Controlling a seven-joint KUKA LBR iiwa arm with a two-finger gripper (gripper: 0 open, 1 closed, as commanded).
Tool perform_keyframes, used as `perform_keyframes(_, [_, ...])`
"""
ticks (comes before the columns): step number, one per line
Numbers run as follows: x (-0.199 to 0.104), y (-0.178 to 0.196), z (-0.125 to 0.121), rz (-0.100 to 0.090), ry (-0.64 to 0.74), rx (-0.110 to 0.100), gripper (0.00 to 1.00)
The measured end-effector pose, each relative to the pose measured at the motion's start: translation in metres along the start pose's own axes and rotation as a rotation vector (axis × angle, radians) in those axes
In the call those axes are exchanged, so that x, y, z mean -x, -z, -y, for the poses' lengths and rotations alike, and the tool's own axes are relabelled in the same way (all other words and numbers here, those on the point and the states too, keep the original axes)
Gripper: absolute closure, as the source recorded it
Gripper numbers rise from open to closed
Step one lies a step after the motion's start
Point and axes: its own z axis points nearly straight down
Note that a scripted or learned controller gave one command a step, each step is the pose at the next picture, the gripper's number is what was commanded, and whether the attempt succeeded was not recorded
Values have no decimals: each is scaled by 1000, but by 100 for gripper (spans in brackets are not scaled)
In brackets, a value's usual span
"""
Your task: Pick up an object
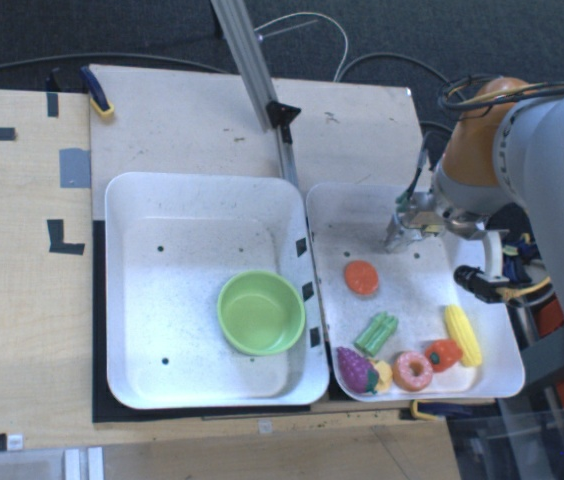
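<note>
Hovering gripper (399,236); round, smooth orange tomato (361,277) near.

Grey arm with orange band reaching in from the right, hand (399,236) pointed downward.

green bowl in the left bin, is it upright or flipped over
Upright. The round green plastic bowl shows its open mouth and hollow inside facing up, resting on the floor of the left shallow white bin.

Dark carpet floor (112,13) behind pale wooden bench (22,308).
</note>
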Motion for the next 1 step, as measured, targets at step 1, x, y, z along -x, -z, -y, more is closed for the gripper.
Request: perform_keyframes(1, [1,47,8,-1,-4,5,100])
